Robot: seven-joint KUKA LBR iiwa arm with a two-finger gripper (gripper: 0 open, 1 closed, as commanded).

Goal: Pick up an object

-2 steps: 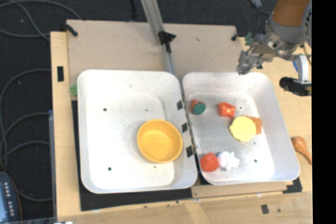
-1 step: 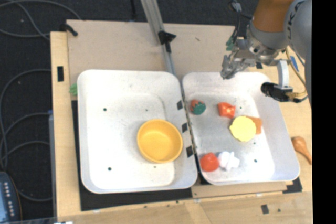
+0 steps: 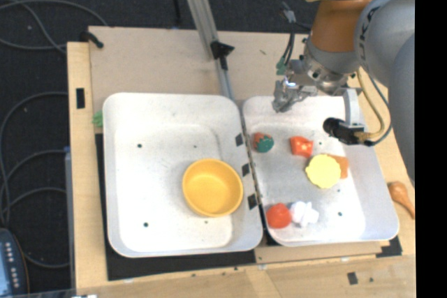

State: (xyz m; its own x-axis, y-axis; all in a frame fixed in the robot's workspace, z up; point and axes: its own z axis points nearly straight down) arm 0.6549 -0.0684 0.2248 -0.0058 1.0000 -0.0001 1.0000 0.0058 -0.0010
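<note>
Arm: grey, with an orange band above the wrist, reaching in from the right and bending down over the far end of the right bin [image 3: 363, 220].
Claw: the claw [image 3: 283, 100] hangs over the far left corner of the right bin; nothing shows between its tips, and from here I cannot tell whether it is spread or pressed together.
Right bin contents: 5 small things, all lying in the bin and apart from the claw.
Green ball: the green ball [image 3: 264, 144] with a bit of red on it lies nearest the claw, on the near side of it, close to the bin's left wall.
Red piece: the red piece [image 3: 301, 146] lies just right of the green ball.
Yellow disc: the yellow disc [image 3: 323, 171] lies right of and nearer than the red piece, touching an orange block [image 3: 341, 166] on its right.
Red ball: the red ball [image 3: 278, 215] lies at the bin's near left corner, touching a white lump [image 3: 303, 212].
Left bin: the left bin [image 3: 140, 129] holds 1 yellow bowl [image 3: 211, 187], upright, close to the wall shared with the right bin.
Bench: the bench [image 3: 147, 52] carries both bins side by side.
</note>
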